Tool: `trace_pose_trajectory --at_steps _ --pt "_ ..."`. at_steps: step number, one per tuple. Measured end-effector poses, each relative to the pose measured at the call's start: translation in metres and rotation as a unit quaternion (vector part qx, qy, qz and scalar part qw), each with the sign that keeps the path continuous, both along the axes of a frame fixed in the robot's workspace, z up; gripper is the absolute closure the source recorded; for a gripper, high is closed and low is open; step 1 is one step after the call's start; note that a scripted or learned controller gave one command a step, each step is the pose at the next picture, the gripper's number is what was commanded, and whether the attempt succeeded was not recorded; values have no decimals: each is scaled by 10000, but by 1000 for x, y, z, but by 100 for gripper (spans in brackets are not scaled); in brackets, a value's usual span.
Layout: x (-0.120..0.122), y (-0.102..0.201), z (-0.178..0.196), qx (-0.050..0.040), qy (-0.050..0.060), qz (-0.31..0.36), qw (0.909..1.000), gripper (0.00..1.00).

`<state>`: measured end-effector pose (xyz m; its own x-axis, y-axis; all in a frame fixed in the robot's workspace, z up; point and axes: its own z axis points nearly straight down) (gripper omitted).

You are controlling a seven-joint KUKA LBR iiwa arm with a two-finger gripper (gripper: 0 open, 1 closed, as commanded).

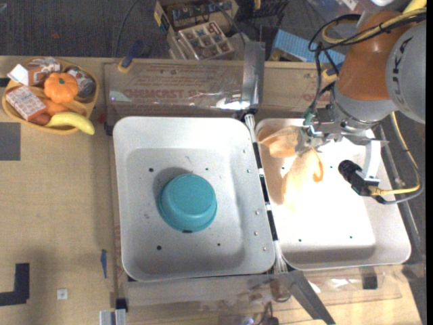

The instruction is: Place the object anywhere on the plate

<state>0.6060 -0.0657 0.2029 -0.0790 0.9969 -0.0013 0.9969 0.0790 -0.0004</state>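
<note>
A round teal plate [188, 202] lies in the middle of the left white bin [135, 147]. My gripper [315, 143] hangs over the upper left part of the right white bin [338, 242], pointing down. Just below its tip sits a small curved orange object [317, 171], thin and hook-shaped. The wrist hides where the gripper meets it, so I cannot tell whether the object is held or lying on the bin floor. Gripper and orange object are to the right of the plate, across the wall between the two bins.
An orange glow [281, 158] from the arm reflects on the right bin's floor. A black cable plug [353, 175] hangs beside the wrist. A bowl of toy fruit [51, 97] stands at the bench's far left. A cardboard wall [176, 87] runs behind the bins.
</note>
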Motion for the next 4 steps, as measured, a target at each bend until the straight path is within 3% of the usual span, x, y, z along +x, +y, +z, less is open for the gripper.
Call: trace_pose_trajectory --at_steps 1,2,3,4 --pt "1 0 22 0 -14 4 10000 100" --pt "6 44 14 6 3 1982 9802 100" --pt "3 90 26 2 -14 3875 9219 100" --pt "5 131 31 -7 -32 5620 8272 100"
